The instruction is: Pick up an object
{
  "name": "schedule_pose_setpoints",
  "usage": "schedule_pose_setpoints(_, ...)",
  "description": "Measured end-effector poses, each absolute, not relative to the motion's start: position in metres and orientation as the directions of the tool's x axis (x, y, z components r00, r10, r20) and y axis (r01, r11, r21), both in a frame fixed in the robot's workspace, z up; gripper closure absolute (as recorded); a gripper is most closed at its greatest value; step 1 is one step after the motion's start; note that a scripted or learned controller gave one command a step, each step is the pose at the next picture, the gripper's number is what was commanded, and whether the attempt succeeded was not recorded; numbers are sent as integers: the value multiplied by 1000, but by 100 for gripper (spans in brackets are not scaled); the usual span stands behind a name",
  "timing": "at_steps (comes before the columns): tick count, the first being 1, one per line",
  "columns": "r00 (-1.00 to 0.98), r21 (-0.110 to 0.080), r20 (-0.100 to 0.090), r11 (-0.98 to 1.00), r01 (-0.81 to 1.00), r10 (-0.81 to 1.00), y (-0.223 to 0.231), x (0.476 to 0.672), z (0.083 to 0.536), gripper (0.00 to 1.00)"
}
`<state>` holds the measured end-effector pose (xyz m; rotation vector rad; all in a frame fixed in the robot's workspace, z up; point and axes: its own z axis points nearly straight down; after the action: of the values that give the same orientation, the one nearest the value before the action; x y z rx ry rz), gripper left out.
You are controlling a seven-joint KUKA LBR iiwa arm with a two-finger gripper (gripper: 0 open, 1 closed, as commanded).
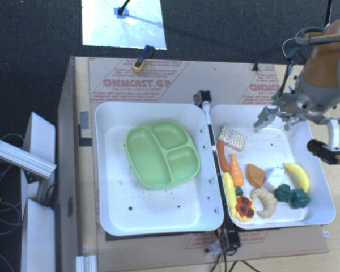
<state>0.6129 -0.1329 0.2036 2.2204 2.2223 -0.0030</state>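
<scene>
the gripper [275, 117] hovers over the far edge of the right bin [320, 177], fingers spread and holding nothing. the nearest object, a checkered cracker [232, 138], lies flat just left of and nearer the camera than the fingers, long axis slanting down-right; other toy foods sit farther toward the bin's near side.

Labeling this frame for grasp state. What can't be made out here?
- Gripper: open or shut unclear; small and blurred, seen from above.
- Arm: upper part cut off by the right edge.
- White block: partly covered by the green toys; identity unclear.
- Item at the bin's front: too small to identify.
</scene>
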Motion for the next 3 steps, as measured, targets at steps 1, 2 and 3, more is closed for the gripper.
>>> schedule_pose_setpoints(1,-4,8,-1,4,1000,1000,-110,625,92,0)
schedule_pose_setpoints(2,-6,14,2,6,1000,1000,-109,627,104,100)
schedule_pose_setpoints(3,-7,13,2,7,1000,1000,-109,627,104,0)
